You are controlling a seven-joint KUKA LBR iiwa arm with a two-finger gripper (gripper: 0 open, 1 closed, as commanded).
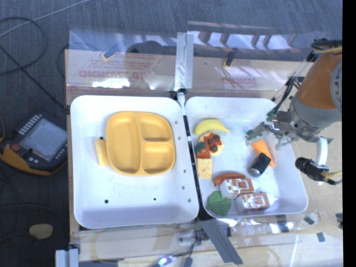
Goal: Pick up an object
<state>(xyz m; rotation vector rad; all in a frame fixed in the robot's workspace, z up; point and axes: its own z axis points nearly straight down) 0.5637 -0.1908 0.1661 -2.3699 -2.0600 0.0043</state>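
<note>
The grey two-finger gripper [269,133] is hovering at three o'clock in the right white bin [245,105], fingers spread, apparently over an orange carrot-shaped toy [262,149]. Nothing is being held; grasping and lifting remain. The black cylinder [260,163] is lying just beside it.

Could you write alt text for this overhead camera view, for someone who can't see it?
A grey and orange robot arm's gripper hovers over the right bin of toy food: a banana, carrot and black cylinder. The left bin holds a yellow divided plate.
</note>
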